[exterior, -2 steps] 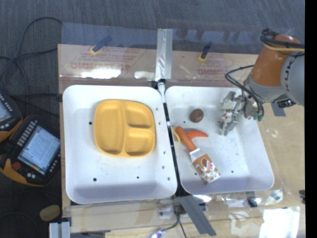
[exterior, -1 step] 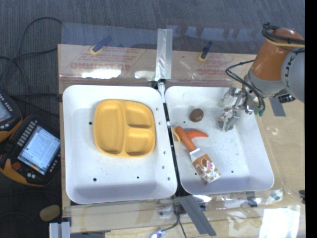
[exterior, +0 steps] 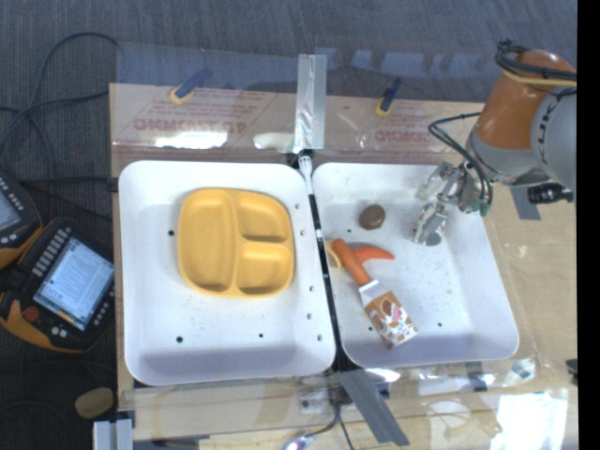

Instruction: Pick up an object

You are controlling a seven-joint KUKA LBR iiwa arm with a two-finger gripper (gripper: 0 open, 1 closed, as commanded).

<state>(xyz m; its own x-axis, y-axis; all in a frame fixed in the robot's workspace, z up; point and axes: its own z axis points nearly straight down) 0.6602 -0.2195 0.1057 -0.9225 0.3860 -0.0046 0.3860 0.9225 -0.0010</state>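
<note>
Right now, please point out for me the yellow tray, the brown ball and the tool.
yellow tray [exterior: 236,242]: camera view, on the divider between its compartments.
brown ball [exterior: 372,217]: camera view, its top.
tool [exterior: 429,236]: camera view, between its fingertips.

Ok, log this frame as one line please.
gripper: over right bin, nothing seen held | brown ball: beside it | carrot, packet: right bin | yellow tray: left bin

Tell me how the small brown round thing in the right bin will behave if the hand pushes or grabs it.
The brown ball looks rounded and smooth, so it would probably roll across the right bin if nudged. Its curved sides may slip from a two-finger pinch. It seems small and likely light, lying apart from the orange carrot-like toy.
</note>
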